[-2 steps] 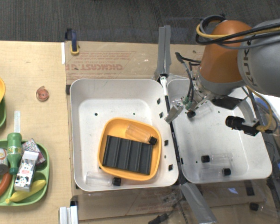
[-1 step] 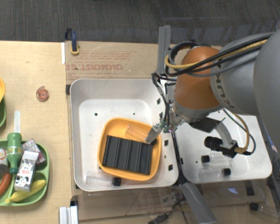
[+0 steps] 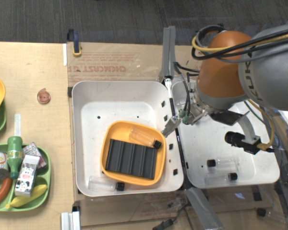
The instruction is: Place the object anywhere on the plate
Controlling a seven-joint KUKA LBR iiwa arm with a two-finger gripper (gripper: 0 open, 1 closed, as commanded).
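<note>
Left bin [image 3: 86,128]: a shallow white tray, sitting at the centre of the view and carrying the plate and 2 clear vials.
Plate [image 3: 110,143]: a yellow, rounded-square dish lying in the lower half of the left bin, tilting slightly clockwise.
Black object [image 3: 130,158]: a ribbed black slab with 4 ridges, resting flat on the plate and covering most of its floor.
Vial on the plate [image 3: 145,138]: a clear tube with a black cap, lying on the plate's 1 o'clock corner and touching the slab's upper edge.
Vial below the plate [image 3: 103,184]: another clear, black-capped tube, lying on the bin floor at the plate's 7 o'clock side.
Right bin [image 3: 245,176]: a second white tray at 3 o'clock of the left bin, holding 2 more clear capped vials [image 3: 221,163] near its lower edge.
Gripper [image 3: 172,125]: hanging over the wall between the 2 bins, at 2 o'clock of the plate; I cannot tell how its fingers are standing, and nothing is showing between them.
Arm [image 3: 223,71]: grey with an orange dome, reaching in from 3 o'clock, with part of the letters "KU" reading sideways on its grey link.
Writing: red mirrored lettering on the cardboard [image 3: 103,68] at 12 o'clock of the left bin is reading roughly "CHEMCUZT".
Green tray [image 3: 38,195]: sitting at 8 o'clock with toy food, a green bottle and a small carton; their labels are too small to read.
</note>
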